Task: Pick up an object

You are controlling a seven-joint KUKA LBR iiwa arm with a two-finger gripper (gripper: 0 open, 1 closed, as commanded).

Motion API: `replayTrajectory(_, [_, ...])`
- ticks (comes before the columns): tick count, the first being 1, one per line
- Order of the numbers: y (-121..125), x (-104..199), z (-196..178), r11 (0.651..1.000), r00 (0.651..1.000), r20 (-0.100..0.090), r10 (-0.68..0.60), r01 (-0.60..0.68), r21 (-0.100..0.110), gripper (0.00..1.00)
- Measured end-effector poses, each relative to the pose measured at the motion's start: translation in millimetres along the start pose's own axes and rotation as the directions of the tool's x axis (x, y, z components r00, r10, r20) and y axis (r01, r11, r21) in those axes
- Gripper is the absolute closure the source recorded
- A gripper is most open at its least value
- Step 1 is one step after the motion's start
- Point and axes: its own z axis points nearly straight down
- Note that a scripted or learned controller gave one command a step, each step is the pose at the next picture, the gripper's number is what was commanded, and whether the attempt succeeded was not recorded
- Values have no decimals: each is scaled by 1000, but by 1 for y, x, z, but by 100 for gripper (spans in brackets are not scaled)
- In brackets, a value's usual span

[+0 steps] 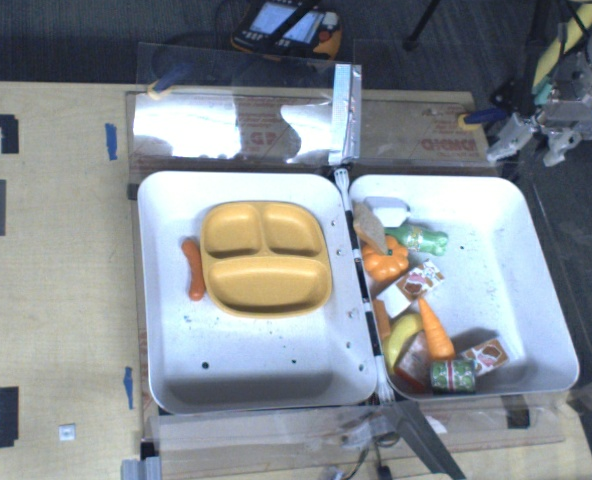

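Green can point(453, 374), label unreadable

Gripper point(532, 146) at two o'clock in frame, fingers spread apart and pointing down-left. Nothing between them. Wrist behind, upper right.

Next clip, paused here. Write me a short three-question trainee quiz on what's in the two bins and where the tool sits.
1. True or false: the yellow divided tray lies in the left bin.
2. Which item lies alone beside that tray? A) green can B) orange hot dog C) banana
3. Fill in: the tool is above the ______ bin's far right corner, outside its rim.

Key
1. True.
2. B: the orange hot dog lies at the tray's left edge; the green can and banana are in the right bin.
3. Right.
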Motion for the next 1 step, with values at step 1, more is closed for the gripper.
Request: replayTrajectory(1, [-18,53,162,992,992,4,-125,125,-13,0])
